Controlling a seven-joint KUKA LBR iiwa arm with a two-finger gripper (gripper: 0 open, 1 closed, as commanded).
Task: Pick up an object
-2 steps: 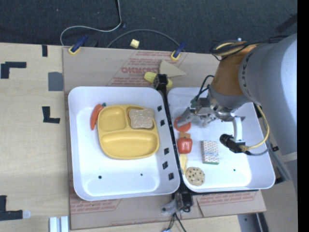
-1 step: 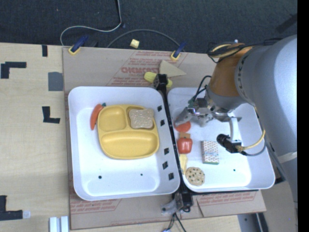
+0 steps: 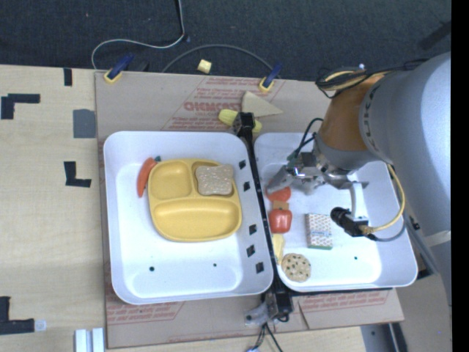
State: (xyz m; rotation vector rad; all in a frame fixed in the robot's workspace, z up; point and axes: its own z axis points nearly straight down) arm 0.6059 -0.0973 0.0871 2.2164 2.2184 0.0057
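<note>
Near edge of the right bin (image 3: 396, 273): I see a chocolate-chip cookie (image 3: 296, 267), then a wafer block (image 3: 319, 230) and a red pepper piece (image 3: 280, 219) by the divider. These look like light, rigid toy foods; the pepper's smooth skin may slip, so I would take it across its flat sides. Farther in, the gripper (image 3: 284, 182) hangs just above a second red piece (image 3: 278, 193); I cannot tell how it is set. Left bin (image 3: 121, 218): 1 yellow divided plate (image 3: 194, 200) with toast (image 3: 216, 180) and a carrot (image 3: 145, 176) beside it.
</note>
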